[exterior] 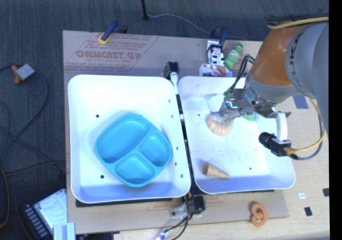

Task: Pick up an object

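Step in hand: approach and grasp. The gripper (226, 111) sits low in the right bin (278, 180), just over the shell (218, 125). Finger state: cannot tell. Next: confirm closure on shell, then lift straight.

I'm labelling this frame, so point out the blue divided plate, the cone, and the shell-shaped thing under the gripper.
blue divided plate (133, 148), camera view, centre ridge.
cone (215, 170), camera view, mid-body.
shell-shaped thing (218, 126), camera view, ribbed top.
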{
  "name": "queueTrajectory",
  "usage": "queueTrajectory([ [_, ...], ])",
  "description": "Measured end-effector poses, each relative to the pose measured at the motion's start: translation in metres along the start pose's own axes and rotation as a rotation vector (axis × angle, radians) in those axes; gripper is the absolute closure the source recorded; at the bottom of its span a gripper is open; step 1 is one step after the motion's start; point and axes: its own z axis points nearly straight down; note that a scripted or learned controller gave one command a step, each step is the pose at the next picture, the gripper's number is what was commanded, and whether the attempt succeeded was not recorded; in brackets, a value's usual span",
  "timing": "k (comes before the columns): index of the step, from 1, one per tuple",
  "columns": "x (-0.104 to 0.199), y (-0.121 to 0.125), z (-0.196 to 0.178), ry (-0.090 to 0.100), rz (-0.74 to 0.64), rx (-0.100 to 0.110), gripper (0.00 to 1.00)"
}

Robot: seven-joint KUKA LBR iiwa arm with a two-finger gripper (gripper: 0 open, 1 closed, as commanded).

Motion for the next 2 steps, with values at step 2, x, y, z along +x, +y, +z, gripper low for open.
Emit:
queueTrajectory([
  [2, 0.08, -0.06, -0.046, 0.001, 0.0, 0.002, 1.0],
])
